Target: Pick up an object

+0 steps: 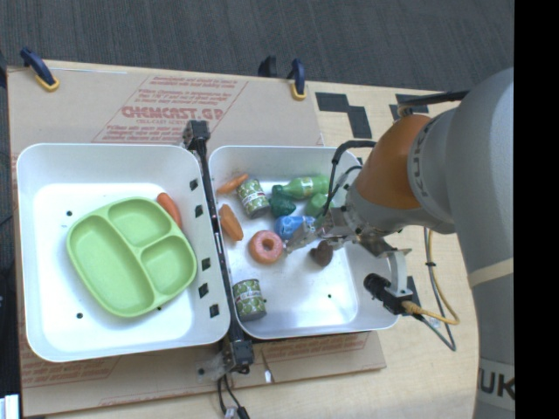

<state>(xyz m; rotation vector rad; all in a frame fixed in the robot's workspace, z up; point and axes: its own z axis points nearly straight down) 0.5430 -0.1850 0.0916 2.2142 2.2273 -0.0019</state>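
My gripper (316, 236) is low inside the right bin (349, 308), reaching in from the right beneath the orange-banded wrist (395, 175). It sits among a cluster of toys: a blue piece (291, 227) just to its left, a small brown lump (322, 253) right below it, and a pink donut (265, 247) further left. Whether it touches any of them is hidden by the wrist. Behind lie a dark green toy (283, 200), a light green bottle (308, 186) and a labelled can (253, 197).
Two orange carrots (231, 223) lie by the right bin's left wall, and a second can (248, 297) stands near its front left corner. The left bin (44, 321) holds a green divided plate (131, 256) with a carrot (169, 209) beside it.
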